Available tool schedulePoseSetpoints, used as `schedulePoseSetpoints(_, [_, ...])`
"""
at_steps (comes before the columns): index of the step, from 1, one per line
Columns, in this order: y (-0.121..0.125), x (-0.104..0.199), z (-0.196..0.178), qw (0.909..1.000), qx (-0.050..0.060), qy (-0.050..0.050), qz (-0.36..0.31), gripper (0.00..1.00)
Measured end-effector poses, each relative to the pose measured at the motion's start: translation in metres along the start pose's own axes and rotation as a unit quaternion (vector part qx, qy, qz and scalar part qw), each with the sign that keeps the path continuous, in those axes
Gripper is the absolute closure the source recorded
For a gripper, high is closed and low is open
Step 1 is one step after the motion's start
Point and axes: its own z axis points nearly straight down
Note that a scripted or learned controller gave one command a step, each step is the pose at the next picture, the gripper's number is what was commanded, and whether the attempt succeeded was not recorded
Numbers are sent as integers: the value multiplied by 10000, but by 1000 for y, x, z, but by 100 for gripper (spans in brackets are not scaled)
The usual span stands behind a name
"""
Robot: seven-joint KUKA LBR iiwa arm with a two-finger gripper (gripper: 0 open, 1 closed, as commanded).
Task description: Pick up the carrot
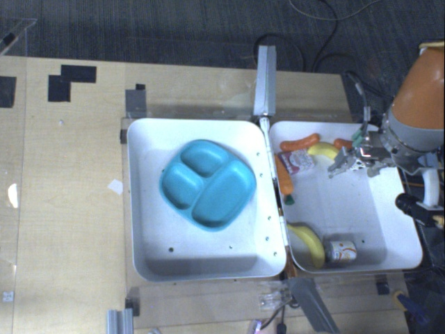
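The carrot (284, 178) is a slim orange stick with a green end. It lies along the left wall of the right bin (348, 214), just below a red-and-white packet (300, 161). My gripper (356, 165) hangs over the upper right part of that bin, well to the right of the carrot and apart from it. Its two grey fingers (339, 164) stand spread, open, with nothing between them.
An orange-red sausage (299, 143), a yellow fruit (322, 149) and a small orange piece (342, 143) lie at the right bin's back. A banana (308, 242) and a can (341, 250) sit at its front. The left bin (149, 186) holds a blue divided plate (208, 183).
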Motion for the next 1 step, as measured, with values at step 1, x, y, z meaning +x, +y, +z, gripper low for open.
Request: schedulePoseSetpoints(1, [48, 25, 127, 9997, -15, -5, -243, 0])
